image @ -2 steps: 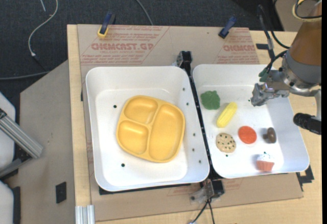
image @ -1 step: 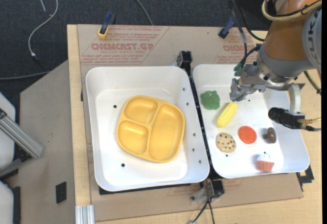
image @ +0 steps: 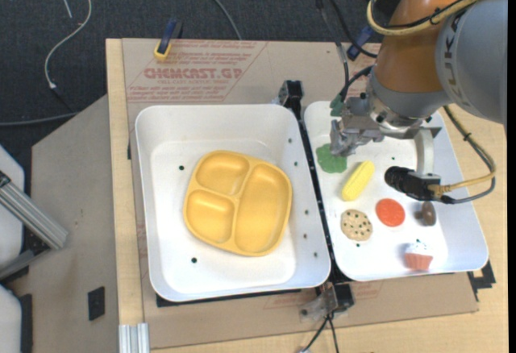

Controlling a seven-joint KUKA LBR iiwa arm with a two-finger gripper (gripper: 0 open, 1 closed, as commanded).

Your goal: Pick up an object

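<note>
Gripper (image: 343, 148) sits over the green plastic toy (image: 329, 159), can't tell its state; light, stiff, probably slippery, so grab mid-body.

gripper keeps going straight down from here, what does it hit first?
Most likely the green object by the right bin's left wall: the gripper hangs about over it. The yellow corn lies just beside it. Height is unclear from this slant.
</note>
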